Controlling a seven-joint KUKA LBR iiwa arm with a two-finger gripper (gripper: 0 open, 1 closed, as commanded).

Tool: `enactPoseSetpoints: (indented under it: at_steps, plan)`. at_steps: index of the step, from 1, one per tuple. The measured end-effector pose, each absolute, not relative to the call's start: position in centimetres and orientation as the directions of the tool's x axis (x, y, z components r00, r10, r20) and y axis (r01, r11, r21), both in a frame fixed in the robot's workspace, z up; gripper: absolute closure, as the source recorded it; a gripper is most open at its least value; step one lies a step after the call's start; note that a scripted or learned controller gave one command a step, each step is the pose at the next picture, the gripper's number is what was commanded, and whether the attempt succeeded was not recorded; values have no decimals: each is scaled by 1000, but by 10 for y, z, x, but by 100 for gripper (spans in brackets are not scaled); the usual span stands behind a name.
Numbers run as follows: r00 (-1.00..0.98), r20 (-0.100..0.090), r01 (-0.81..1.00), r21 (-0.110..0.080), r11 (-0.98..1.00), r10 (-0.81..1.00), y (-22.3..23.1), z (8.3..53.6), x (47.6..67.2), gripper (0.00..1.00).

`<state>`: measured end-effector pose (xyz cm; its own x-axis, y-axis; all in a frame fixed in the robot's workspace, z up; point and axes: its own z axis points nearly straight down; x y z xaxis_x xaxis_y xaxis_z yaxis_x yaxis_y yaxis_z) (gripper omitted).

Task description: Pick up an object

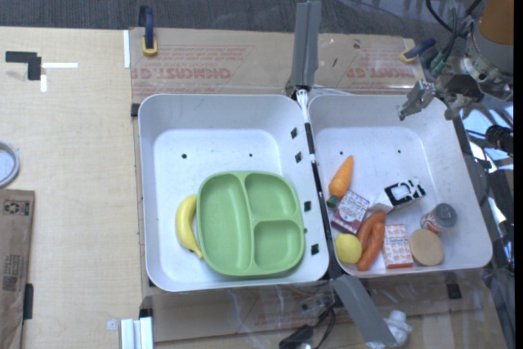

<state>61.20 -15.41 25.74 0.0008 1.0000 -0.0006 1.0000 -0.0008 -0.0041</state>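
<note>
My gripper [431, 108] hangs over the far right corner of the right bin [384, 139], open, with nothing between its fingers. Below it, toward the front of that bin, lie a small carrot [341, 174], a red and white packet [351, 208], a black and white piece [404, 192], a small can [441, 217], a tan round disc [426, 248], a red and white box [397, 245], a lemon [347, 248] and a long orange vegetable [372, 234]. In the left bin [212, 131] sit a green divided plate [249, 222] and a banana [188, 226] against its left side.
A grey post [306, 45] stands behind the seam between the bins. Clamps [148, 33] hold the cardboard backing. A tape roll [5, 165] and a brown bag [15, 241] lie on the bench at far left. Cables [445, 20] trail by the arm.
</note>
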Motion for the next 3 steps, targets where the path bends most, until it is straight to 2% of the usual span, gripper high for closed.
enactPoseSetpoints:
  at_steps: [1,2,3]
  plan:
    - [61,-1,998,10,-61,998,-126,123,555,0]
    - [143,1,989,43,-143,990,-137,108,544,0]
    - [183,0,982,39,-183,983,-183,108,545,0]
